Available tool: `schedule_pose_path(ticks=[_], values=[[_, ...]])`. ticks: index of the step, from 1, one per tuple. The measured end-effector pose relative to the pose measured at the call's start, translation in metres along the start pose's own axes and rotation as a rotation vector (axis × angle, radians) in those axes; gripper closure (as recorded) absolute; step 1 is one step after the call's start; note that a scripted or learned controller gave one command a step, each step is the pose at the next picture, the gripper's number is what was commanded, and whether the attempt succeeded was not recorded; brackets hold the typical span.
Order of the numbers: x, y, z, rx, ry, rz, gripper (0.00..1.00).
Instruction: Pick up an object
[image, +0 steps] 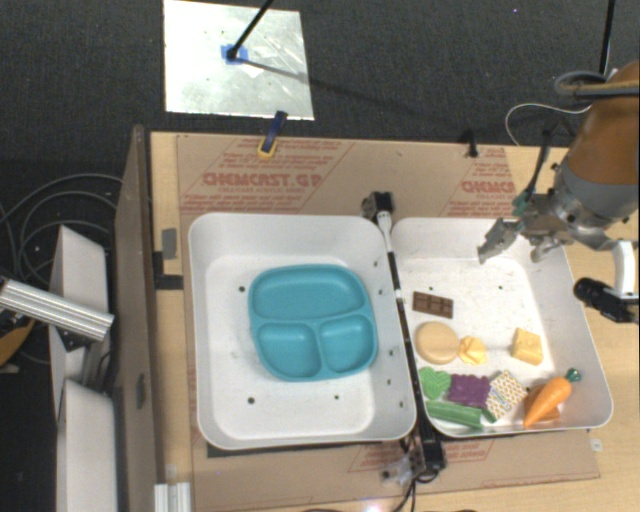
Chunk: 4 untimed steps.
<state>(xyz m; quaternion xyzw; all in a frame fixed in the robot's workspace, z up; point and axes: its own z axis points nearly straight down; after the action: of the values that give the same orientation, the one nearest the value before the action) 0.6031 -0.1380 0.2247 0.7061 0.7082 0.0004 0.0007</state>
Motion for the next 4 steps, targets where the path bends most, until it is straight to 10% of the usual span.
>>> schedule_pose_path(ticks=[1, 2, 4], values=[[0.021, -0.07, 0.077, 0.012, 0.004, 0.002, 0.0], [0.046, -0.06, 0.14, -0.002, 0.002, -0.001, 0.0], [0.024, 0.019, 0.134, -0.011, 0.001, -0.002, 0.0]])
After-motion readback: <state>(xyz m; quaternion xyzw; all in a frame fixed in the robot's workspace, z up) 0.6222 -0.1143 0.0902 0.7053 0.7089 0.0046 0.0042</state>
